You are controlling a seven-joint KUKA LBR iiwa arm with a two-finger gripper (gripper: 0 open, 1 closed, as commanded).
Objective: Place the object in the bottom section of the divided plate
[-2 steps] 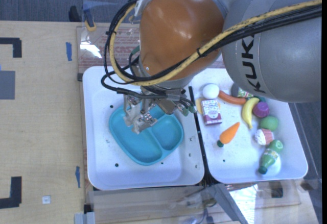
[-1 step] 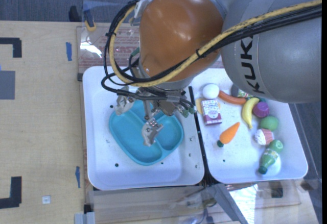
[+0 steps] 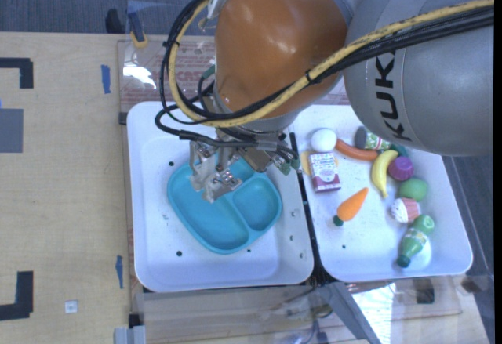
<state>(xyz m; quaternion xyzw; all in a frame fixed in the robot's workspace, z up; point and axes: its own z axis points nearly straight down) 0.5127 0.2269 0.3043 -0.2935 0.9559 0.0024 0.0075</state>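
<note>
Looking down at a slant on two white bins set side by side. In the bin on the view's left (image 3: 149, 201), lying flat and turned at an angle: a blue divided plate (image 3: 227, 229), with three sections marked off by raised ridges. Its bottom section, the widest, showing bare blue toward the lower edge of the view.

Reaching in from the right and covering the top of both bins: the grey KUKA arm (image 3: 423, 60) with its orange band (image 3: 274, 29), wrapped in looping black and yellow cables (image 3: 176, 92). Hanging under the wrist, directly over the upper part of the plate near the meeting of the ridges: the gripper (image 3: 216, 178). Cannot tell whether open or closed, nor whether anything is held, with metal parts and cable crowding that spot.

In the bin on the view's right (image 3: 455, 256), scattered and well apart from the plate: toy foods. Near the top, a white egg (image 3: 323, 139) just above a small carton (image 3: 324, 172); beside them a long orange carrot (image 3: 357, 151). Further right, a banana (image 3: 382, 170) next to a purple fruit (image 3: 402, 168), with a green round fruit (image 3: 413, 190) below. Lower down, a second carrot (image 3: 351, 205), a pink-and-white piece (image 3: 402, 211) and a green bottle (image 3: 412, 244). Cannot tell which of these is the task's object.
</note>
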